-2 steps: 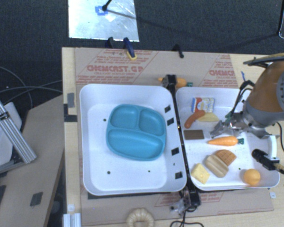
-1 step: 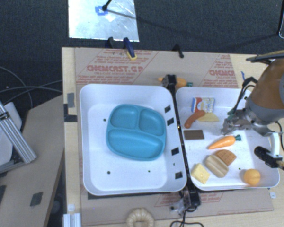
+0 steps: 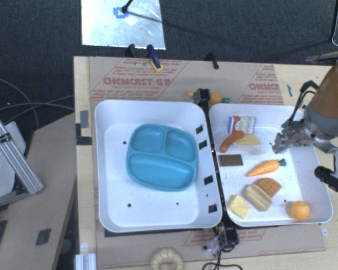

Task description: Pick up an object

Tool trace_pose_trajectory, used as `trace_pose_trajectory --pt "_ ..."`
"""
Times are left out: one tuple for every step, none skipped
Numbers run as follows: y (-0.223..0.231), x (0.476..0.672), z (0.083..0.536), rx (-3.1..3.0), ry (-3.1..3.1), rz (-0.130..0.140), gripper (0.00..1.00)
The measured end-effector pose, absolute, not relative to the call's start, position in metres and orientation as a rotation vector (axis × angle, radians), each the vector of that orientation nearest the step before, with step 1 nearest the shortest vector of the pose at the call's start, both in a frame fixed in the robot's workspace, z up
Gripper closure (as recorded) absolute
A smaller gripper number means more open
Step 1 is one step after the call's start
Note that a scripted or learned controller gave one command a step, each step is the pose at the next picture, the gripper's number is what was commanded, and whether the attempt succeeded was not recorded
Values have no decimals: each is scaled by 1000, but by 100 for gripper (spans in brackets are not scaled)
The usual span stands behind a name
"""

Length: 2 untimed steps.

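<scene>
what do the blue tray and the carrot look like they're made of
Blue tray: likely moulded plastic, matte with a soft sheen, with smooth rounded compartments in one even colour.
Carrot: probably toy plastic, given its uniform bright orange and smooth surface, though rubber or foam is possible.

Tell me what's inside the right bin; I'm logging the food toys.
Right bin: carrot, sausage, carton, brown slab, bread, cheese, orange. The arm covers its right edge.

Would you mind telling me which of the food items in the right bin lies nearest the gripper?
The carrot, lying just below-left of the gripper; the orange, bread and sausage sit farther off.
</scene>
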<state>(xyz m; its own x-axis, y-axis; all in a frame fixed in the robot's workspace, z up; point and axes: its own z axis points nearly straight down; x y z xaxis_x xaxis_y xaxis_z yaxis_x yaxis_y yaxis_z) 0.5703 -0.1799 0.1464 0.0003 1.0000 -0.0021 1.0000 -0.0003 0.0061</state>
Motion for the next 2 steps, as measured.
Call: trace_pose_trajectory --pt "-173 580 198 2213 2223 5 100" --pt "-174 581 226 2212 2224 4 100"
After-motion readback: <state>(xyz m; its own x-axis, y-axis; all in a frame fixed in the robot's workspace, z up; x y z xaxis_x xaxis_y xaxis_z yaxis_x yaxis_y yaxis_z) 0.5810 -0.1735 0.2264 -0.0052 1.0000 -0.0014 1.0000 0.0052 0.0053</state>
